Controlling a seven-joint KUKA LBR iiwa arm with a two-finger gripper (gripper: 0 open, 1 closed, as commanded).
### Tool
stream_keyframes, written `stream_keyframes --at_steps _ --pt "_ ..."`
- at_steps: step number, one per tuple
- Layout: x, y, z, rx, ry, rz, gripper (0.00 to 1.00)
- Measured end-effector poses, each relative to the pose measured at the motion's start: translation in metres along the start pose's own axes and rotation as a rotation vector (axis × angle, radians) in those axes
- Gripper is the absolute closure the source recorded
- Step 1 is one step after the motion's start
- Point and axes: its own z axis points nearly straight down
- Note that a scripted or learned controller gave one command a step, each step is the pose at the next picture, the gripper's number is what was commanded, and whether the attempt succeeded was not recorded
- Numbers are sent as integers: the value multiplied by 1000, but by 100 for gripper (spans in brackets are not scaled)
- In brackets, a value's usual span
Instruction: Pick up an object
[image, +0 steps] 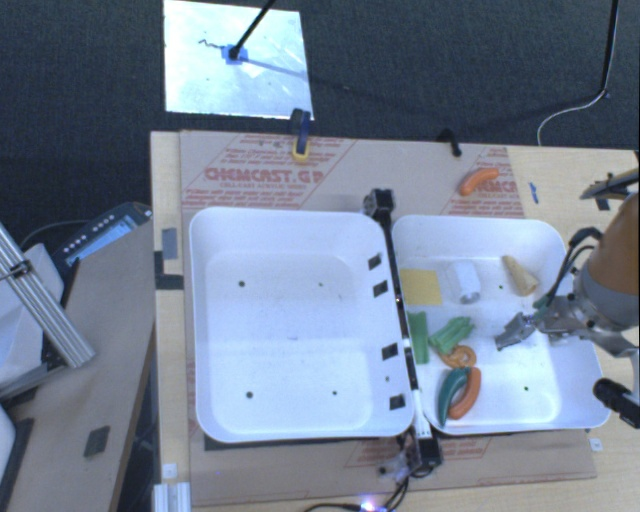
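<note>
On the counter (250, 165) we list two shallow white bins side by side: the left bin (290, 325) and the right bin (500, 240). In the right bin we count a yellow flat square (420, 287) near the dividing wall, a pale cylinder (467, 281) just beside it that is hard to make out against the white floor, a tan wedge (519, 275) toward the far right corner, green pieces (438, 335) clustered near the divider, an orange ring-like piece (461, 356) touching them, and a green-and-orange curved item (459, 391) near the front wall. We note the arm (610, 270) entering from the right, its body cut off by the frame edge. The end effector (512, 334) sits low over the right bin, apart from the objects; its tips are dark and blurred, and we cannot tell whether they are spread or pressed together. Nothing is visibly between them. An orange item (480, 181) lies outside the bins on the counter.
</note>
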Motion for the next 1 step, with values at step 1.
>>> stream_keyframes --at_steps 1 --pt "34 58 50 -18 -5 -10 0"
